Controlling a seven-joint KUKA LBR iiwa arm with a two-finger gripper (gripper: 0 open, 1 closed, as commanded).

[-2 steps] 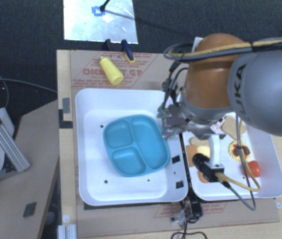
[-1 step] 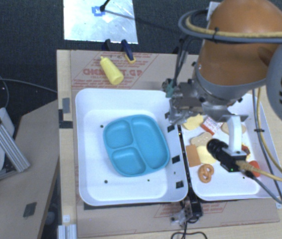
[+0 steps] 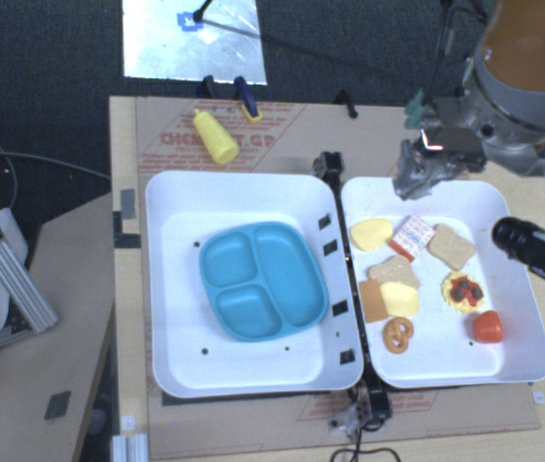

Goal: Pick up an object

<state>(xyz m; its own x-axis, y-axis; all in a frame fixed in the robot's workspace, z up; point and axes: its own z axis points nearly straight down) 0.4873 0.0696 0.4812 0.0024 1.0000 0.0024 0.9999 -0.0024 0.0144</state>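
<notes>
My gripper hangs over the far left corner of the right bin, above and behind the toy food. Nothing shows between its fingers. Below it lie a yellow chip-shaped piece, a red and white packet, a brown bread slice, a tan cracker, a yellow cheese block beside an orange slab, a pretzel, a small pizza and a red tomato.
The left bin holds a blue divided tray. A yellow bottle lies on the cardboard behind that bin. A black cylinder juts over the right bin's right side. A shiny metal sheet lies beyond the bench.
</notes>
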